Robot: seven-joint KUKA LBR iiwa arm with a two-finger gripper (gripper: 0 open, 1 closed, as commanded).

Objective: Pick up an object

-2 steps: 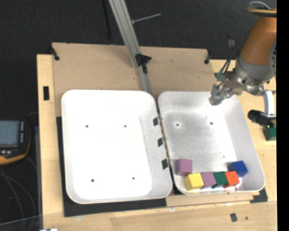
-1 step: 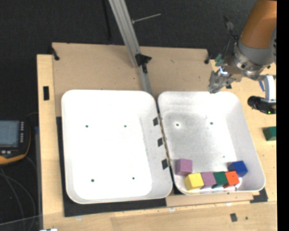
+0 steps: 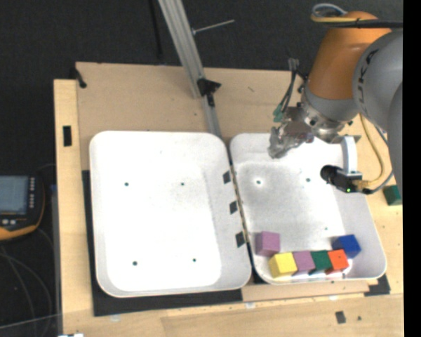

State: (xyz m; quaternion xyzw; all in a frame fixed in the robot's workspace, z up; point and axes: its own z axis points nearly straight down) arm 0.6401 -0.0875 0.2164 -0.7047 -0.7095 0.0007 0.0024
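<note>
We were only at the approach step, gripper (image 3: 281,146) hanging over the right bin's (image 3: 303,181) far end (couldn't tell its state), well apart from the blocks (image 3: 305,258) at the near edge, so next we'd need to reach over and descend.

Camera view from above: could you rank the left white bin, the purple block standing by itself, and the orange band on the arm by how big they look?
1. Left white bin, by far the largest.
2. Orange band, though it sits nearer the camera, which inflates it.
3. Purple block, the smallest.
</note>
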